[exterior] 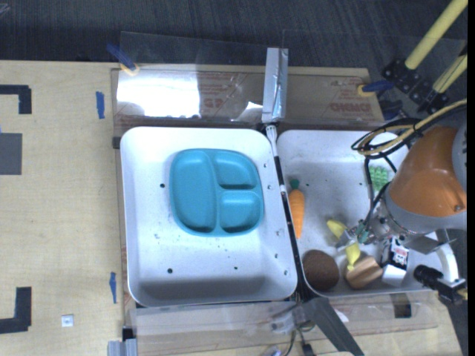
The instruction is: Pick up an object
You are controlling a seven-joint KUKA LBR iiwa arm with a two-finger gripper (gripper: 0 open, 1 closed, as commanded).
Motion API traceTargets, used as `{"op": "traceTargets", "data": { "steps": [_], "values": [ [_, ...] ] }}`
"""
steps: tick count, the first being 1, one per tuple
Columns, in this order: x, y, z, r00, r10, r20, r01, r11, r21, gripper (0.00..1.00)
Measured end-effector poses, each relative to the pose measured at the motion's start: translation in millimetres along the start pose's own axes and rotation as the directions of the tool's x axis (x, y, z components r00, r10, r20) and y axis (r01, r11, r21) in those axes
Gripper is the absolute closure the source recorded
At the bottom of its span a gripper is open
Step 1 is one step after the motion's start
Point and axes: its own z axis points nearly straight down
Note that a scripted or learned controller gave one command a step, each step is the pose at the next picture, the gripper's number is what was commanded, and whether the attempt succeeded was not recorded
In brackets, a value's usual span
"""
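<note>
The left bin (141, 221) is white, speckled with small dark dots, and carries a plain turquoise-blue divided tray (217, 190). The right bin (319, 162) is white too. In it lie an orange carrot (296, 210) with a green top, a dark brown rounded object (320, 268), a tan-brown piece (364, 273) and small yellow pieces (338, 228). The arm (427, 176) is grey with an orange band — black cables loop over it. The tabletop (56, 199) is pale wood with black marks and blue tape bits.
</note>
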Motion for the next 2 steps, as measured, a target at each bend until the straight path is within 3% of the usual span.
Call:
{"op": "traceTargets", "data": {
  "steps": [1, 2],
  "values": [
    [0, -2, 10, 0.989, -0.145, -0.007, 0.145, 0.989, 0.007, 1.0],
    [27, 8, -87, 1.0, -0.014, -0.005, 0.014, 1.0, 0.008, 1.0]
  ]
}}
